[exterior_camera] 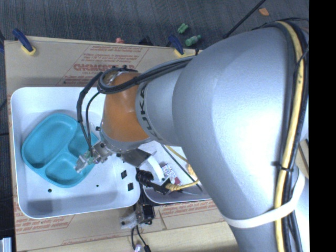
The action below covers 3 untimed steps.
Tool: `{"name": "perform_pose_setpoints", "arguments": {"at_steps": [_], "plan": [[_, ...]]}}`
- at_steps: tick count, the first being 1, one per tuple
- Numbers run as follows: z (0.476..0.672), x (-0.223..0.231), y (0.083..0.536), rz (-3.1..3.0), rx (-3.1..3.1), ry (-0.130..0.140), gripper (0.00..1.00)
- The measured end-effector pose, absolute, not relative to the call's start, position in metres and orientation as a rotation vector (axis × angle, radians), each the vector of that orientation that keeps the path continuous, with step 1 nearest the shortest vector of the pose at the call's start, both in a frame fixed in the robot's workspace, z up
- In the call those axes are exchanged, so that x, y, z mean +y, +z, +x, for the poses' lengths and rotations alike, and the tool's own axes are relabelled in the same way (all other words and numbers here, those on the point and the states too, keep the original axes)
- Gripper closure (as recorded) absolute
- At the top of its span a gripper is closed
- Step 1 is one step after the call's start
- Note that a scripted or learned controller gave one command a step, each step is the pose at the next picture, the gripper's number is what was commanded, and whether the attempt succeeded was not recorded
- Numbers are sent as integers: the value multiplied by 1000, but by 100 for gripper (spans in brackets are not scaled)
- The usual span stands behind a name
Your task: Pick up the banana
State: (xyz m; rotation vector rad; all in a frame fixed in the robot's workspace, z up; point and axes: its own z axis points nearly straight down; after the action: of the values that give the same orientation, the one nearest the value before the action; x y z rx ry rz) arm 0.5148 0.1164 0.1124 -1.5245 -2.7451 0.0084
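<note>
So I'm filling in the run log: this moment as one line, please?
arm: over both bins | gripper: low at blue tray, left bin | banana: not seen held

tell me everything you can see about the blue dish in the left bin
The blue dish is a turquoise, plastic-looking tray with rounded corners and two compartments split by a ridge. It lies flat but turned at an angle in the left white bin, toward its far left side. The gripper is at its right edge, where the arm hides part of it.

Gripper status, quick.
Gripper: cannot be told; it sits low over the right edge of the blue dish in the left bin, with no banana seen in it.
</note>
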Motion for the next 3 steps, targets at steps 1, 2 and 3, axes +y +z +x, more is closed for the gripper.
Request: {"name": "perform_pose_setpoints", "arguments": {"at_steps": [1,2,3], "plan": [[476,5,192,-1327,-2846,3,0],[520,94,211,-1603,-2700,2,0],[520,94,221,-1596,-2704,3,100]]}}
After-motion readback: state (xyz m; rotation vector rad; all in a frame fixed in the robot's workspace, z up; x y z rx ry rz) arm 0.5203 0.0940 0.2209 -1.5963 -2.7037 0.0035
